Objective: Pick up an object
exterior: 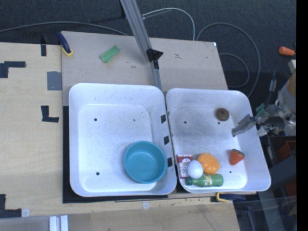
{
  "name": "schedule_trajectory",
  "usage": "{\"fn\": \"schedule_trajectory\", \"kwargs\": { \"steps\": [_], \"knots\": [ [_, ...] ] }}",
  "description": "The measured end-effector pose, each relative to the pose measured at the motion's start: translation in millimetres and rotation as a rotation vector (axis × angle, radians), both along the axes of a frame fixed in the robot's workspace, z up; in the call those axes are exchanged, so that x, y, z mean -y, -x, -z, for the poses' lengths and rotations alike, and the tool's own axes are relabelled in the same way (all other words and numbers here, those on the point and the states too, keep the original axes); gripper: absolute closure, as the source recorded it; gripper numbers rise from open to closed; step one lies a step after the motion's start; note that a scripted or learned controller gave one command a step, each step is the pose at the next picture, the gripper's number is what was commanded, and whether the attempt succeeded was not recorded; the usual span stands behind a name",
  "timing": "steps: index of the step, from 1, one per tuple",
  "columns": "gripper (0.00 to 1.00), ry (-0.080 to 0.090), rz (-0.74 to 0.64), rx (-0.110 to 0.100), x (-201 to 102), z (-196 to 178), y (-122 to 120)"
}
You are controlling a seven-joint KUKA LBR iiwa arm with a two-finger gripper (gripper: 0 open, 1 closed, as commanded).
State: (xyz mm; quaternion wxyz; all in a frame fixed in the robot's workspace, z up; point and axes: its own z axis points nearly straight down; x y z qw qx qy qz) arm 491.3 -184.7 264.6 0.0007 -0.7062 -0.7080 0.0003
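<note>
Approach is the step in hand: the claw sits at the right rim of the right bin, low over the wall, and nothing lies between its fingers. How far apart those fingers stand cannot be told at this angle; a single grey tip juts into the bin, with the rest of the wrist crowded at the view's right edge.

Candidates for the pick all lie in the right bin. A red strawberry-like piece rests nearest the claw, just below it and close to the right wall. A brown round object sits apart near the top of the bin floor. Along the lower wall a cluster packs tight: an orange fruit, a white egg, a green bottle and a small red-and-white carton, touching or nearly so. The left bin holds a blue bowl.

Judged from this, the next move calls for choosing a lone target; the brown piece has bare floor all round it, so the fingers would have room on either side. The red piece is close, but the wall beside it may crowd one finger. The cluster offers little gap for a clean descent.
</note>
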Motion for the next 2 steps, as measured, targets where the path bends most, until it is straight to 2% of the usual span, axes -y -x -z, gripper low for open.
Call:
{"fn": "schedule_trajectory", "kwargs": {
  "steps": [1,2],
  "knots": [
    [0.00,0.000,0.000,0.000,0.1,0.0,0.0],
    [0.00,0.000,0.001,-0.004,-5.0,44.2,-0.1]
  ]
}}
